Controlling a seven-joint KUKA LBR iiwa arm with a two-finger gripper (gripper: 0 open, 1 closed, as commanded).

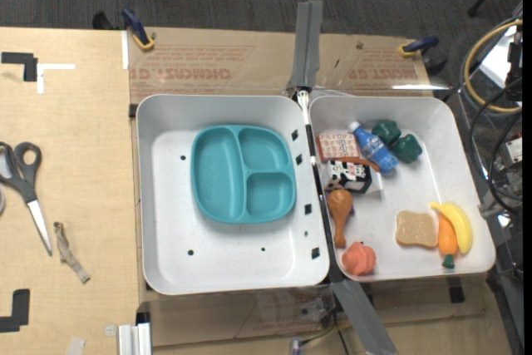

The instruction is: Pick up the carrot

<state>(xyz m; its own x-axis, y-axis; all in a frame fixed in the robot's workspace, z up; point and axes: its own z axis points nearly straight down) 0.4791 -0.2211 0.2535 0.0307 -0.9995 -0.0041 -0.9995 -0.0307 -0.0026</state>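
Observation:
The carrot [448, 239] is a short orange piece with a green tip, lying at the front right of the right bin [465, 145]. It rests against a yellow banana [456, 222] on its right side and sits just right of a slice of toast [416, 229].
The right bin also holds a chicken drumstick [339, 209], a peach-coloured fruit [359, 259], a blue bottle [372, 147], dark green pieces [396, 140] and small cartons [342, 158]. A teal divided plate [244, 174] lies in the left bin [158, 204]. Scissors [27, 179] lie on the bench at left.

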